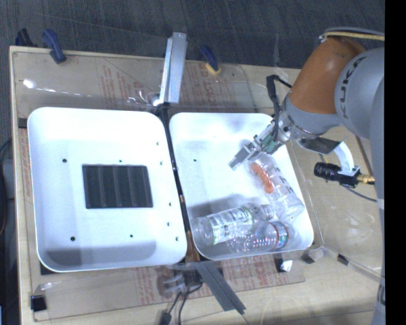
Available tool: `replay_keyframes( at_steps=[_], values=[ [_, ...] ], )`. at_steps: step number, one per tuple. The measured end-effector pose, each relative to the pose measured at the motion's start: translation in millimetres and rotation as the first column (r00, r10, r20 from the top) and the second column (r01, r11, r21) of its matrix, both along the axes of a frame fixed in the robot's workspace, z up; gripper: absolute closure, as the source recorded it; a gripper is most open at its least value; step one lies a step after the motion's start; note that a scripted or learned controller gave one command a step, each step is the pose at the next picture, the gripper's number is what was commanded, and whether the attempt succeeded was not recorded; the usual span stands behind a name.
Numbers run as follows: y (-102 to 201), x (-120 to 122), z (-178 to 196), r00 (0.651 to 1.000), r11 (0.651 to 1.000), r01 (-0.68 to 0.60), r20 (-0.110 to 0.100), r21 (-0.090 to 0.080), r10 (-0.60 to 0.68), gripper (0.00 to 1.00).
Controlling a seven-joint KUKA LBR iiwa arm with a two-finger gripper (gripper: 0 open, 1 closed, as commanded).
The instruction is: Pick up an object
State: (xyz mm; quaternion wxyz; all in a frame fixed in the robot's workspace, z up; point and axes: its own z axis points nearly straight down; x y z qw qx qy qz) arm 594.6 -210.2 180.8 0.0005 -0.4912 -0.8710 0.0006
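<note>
My gripper [249, 153] hangs over the upper right part of the right bin [210, 147], reaching in from the right. Just below and right of its tips lies a clear plastic bottle [277, 185] with an orange patch, angled along the bin's right wall. Two more clear bottles rest at the bin's front: one with a white label [231, 223] and one with a dark cap end [271, 235]. The fingertips point down and left, beside the orange-marked bottle's top, and nothing shows between them.
The left bin [61, 141] holds a dark ribbed rectangular insert [117, 186]. A grey metal bar [173, 66] stands at the back between the bins. Blue clamps [53, 45] grip the bench's back edge. A black cable fitting [335, 172] sticks out right of the right bin.
</note>
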Motion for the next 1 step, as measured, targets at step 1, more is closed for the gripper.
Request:
replay_keyframes(
  at_steps=[1],
  values=[
    [0.9,5.1,-9.7,1.000,1.000,-0.024,0.000,0.001,0.024,0.00]
  ],
)
